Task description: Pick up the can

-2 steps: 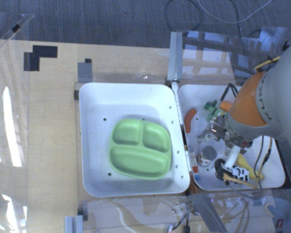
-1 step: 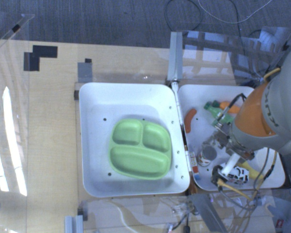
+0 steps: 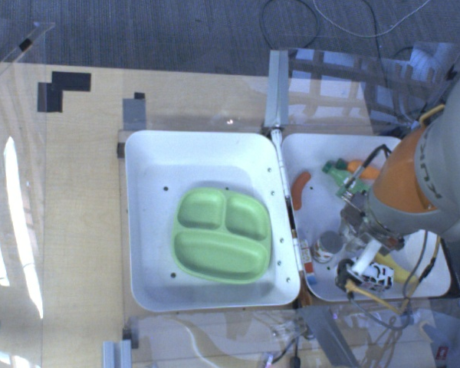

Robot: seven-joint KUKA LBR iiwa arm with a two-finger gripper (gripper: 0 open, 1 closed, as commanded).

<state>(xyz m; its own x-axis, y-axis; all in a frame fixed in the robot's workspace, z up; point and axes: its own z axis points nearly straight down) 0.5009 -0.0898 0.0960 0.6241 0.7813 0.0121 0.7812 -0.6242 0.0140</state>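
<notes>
Left bin [image 3: 138, 205] and right bin [image 3: 313, 150]: white plastic, smooth, slight sheen. Divided plate [image 3: 222, 232]: green plastic, smooth, mostly matt. Can [image 3: 326, 246]: bare metal top, shiny grey. Bench top [image 3: 69, 228]: pale wood grain, satin. Post [image 3: 277, 90] behind the bins: grey metal, dull. Clear panel [image 3: 15, 167]: glossy, throws reflections. Floor [image 3: 176, 21]: grey carpet, rough ribbed weave. Arm shell [image 3: 454, 152]: smooth matt grey. Orange band [image 3: 402, 179]: glossier.

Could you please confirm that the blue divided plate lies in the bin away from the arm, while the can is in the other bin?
Not quite: the camera view shows that the divided plate is green, not blue. The rest holds: it lies in the bin away from the arm, while the can is in the other bin.
</notes>
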